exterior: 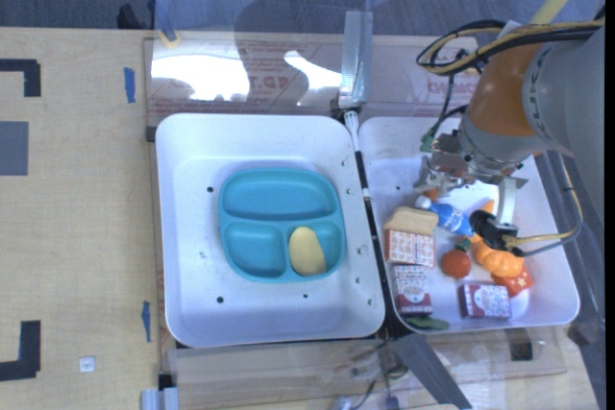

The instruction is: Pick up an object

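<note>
My gripper (438,190) hangs low over the back part of the right bin (557,302), under the grey wrist with its orange band. Just below it lies a small blue and white bottle (452,219), beside a tan slice (411,220) and a patterned box (408,248). Further forward are a red tomato (455,261), an orange piece (502,260), a red and white carton (413,289) and a dark red packet (485,301). I see nothing lifted off the bin floor.
The left bin (192,206) holds a blue divided tray (252,235) with a yellow oval piece (307,251) in its lower right compartment. A raised divider (363,197) separates the bins. Cables loop above the wrist at the back right.
</note>
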`<state>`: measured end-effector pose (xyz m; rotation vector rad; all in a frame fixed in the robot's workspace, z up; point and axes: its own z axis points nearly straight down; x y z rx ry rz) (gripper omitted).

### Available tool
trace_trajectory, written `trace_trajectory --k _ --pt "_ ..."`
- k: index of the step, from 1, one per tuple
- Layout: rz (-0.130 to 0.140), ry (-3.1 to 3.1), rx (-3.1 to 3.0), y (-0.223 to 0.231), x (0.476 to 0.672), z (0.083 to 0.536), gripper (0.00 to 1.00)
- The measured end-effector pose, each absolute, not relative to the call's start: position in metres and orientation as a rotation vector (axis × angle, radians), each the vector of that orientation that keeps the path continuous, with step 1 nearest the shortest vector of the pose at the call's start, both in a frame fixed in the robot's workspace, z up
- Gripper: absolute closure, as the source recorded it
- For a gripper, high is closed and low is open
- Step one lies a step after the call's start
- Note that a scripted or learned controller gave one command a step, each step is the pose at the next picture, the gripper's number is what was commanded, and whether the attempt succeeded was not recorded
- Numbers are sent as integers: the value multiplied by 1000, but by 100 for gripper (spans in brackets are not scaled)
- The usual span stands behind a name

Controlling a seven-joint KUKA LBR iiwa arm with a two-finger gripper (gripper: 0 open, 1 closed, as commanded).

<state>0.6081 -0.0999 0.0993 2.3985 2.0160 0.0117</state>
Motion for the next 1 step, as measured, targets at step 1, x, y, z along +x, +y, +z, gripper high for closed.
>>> trace_trajectory --k 1 --pt "16 1864 2521 -42 624 239 100"
